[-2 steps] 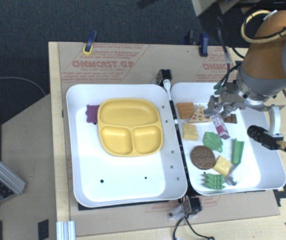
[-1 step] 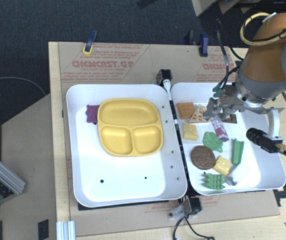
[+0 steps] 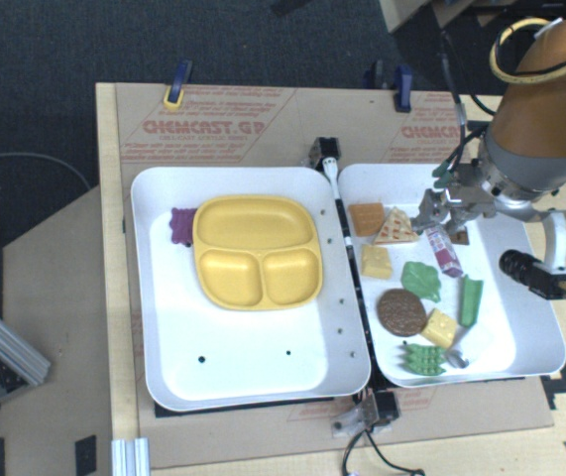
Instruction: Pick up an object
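Fingers grip a pink tube above right bin.

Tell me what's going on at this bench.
A KUKA arm reaches in over the right bin, its gripper low among a scatter of toy food: a pizza slice, a brown patty, a green pepper, yellow cheese pieces. A pink-and-white tube lies just under the gripper; whether it is gripped is unclear. The left bin holds a yellow divided plate with a purple item beside it.
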{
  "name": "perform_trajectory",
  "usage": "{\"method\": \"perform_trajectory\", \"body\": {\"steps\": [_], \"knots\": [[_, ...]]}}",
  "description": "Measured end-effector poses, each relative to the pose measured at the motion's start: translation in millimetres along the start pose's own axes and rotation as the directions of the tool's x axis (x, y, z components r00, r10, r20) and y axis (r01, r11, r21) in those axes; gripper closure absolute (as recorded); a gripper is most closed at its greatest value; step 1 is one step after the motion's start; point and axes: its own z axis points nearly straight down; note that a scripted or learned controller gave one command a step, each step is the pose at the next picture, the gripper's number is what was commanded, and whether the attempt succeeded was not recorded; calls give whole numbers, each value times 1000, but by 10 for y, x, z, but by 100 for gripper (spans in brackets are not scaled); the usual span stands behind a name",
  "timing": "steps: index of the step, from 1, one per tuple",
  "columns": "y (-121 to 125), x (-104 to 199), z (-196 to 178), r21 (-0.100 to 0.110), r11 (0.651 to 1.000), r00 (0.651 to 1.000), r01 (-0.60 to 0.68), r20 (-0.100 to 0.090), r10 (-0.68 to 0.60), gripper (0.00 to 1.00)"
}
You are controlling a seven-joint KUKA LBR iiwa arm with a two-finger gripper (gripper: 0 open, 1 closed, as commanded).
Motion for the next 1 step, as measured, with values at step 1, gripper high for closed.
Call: {"method": "perform_trajectory", "body": {"steps": [1], "knots": [[64,126,-41,0,1000,1000,2,-1,-2,100]]}}
